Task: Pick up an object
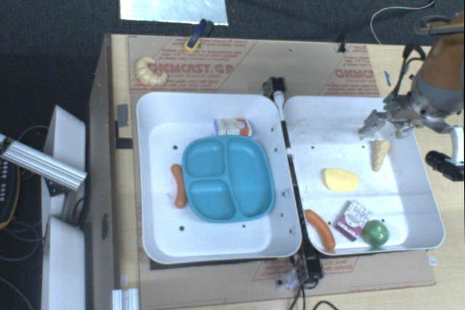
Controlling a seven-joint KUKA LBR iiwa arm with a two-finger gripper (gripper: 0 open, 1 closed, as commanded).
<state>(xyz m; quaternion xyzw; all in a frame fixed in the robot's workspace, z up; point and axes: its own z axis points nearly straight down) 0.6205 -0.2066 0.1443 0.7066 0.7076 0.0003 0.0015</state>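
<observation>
Left bin (163, 156): blue tray (227, 178), carton (233, 127) just behind it, sausage (179, 186) beside it. Right bin (425, 210): cone (380, 154), yellow lump (340, 179) near it, second sausage (320, 229), packet (352, 219), green ball (375, 233) at the front. Gripper (385, 128) just above the cone; grip state impossible to tell. Nothing between cone and gripper.

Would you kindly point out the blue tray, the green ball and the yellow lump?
blue tray (256, 172): camera view, on its right compartment.
green ball (375, 233): camera view, on its rounded top.
yellow lump (341, 179): camera view, on its middle.
</observation>
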